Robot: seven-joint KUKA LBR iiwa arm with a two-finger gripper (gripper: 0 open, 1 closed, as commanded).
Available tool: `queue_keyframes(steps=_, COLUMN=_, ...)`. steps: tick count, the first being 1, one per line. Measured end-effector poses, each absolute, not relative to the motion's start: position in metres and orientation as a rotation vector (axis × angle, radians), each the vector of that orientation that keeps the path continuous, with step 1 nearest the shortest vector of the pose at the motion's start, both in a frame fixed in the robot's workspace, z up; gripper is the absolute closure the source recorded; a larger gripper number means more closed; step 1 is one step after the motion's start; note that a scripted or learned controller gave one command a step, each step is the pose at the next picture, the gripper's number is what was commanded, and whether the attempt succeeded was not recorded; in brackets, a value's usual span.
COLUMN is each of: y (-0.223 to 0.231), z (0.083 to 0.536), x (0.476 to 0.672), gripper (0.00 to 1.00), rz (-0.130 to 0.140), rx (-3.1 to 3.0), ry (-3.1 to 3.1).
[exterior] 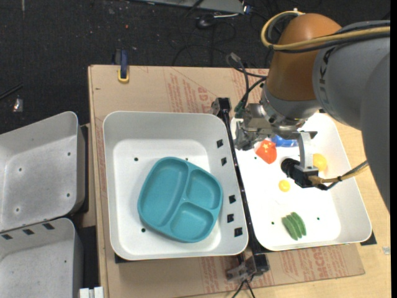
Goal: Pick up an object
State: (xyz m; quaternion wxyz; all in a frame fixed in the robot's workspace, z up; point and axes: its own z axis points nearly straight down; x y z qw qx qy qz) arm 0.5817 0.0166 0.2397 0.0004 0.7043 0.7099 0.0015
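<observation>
hand [268, 143] hovered at right bin's [347, 228] far-left corner; red object [267, 152] just beneath, near side; grip state indiscernible.

1. A red-orange object [267, 151] lies in the right bin [347, 225], far left part.
2. A blue object [286, 142] lies just right of it, partly hidden.
3. A small yellow ball [284, 185] sits near the bin's middle.
4. A larger yellow object [319, 161] lies to its right.
5. A green, ridged pod-like object [294, 225] lies nearest, slanted.

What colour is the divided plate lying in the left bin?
Teal blue: the divided plate shows best in the camera view.
</observation>
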Motion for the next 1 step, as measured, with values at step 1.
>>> queue_keyframes(steps=1, y=0.0773, z=0.2301, x=0.5930, gripper=1.00, rz=0.002, rx=2.212, ry=2.231)
